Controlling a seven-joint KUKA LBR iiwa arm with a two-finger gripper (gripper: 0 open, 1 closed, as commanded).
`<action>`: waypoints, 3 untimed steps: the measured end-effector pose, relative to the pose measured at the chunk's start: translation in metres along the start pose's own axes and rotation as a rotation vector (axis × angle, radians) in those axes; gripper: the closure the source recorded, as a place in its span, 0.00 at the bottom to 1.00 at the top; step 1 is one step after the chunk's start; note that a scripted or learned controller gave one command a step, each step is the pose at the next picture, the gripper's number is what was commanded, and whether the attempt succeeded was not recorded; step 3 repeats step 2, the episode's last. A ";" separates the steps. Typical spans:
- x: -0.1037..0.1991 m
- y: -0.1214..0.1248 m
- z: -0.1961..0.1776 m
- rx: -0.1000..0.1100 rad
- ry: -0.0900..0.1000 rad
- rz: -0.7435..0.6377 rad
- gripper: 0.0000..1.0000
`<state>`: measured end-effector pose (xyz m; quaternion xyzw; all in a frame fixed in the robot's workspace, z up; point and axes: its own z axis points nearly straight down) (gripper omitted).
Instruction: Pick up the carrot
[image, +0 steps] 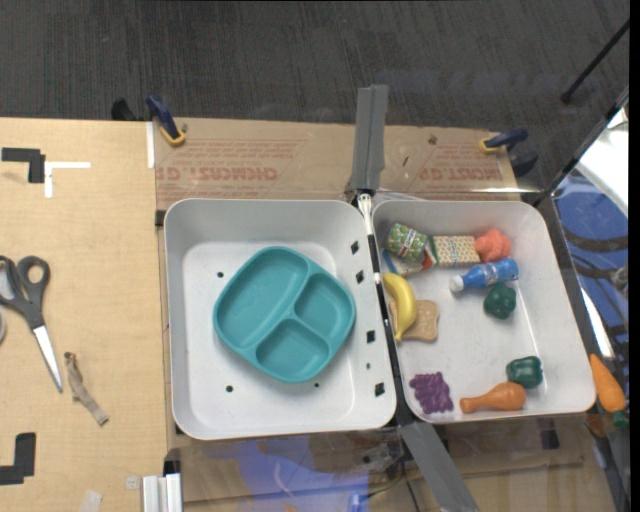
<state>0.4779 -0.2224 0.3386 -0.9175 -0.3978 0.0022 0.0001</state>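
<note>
An orange tapered carrot (607, 383) lies outside the right bin (560, 300), just past its right rim near the front corner, with a green tip towards the front. It is partly cut off by the edge of the view. Inside the right bin, near the front rim, lies another orange toy (493, 399) with a pale narrow end pointing left, shaped like a drumstick.
The right bin also holds a green pepper (524, 372), purple grapes (431, 392), a banana (401, 303), a blue bottle (485, 275), a dark green piece (500, 301) and a green can (407, 241). A teal divided plate (285, 314) lies in the left bin. Scissors (32, 305) lie at the far left.
</note>
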 end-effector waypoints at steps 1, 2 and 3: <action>0.068 0.057 -0.040 -0.001 0.000 -0.295 1.00; 0.105 0.090 -0.047 -0.003 0.000 -0.610 1.00; 0.105 0.090 -0.047 -0.003 0.000 -0.610 1.00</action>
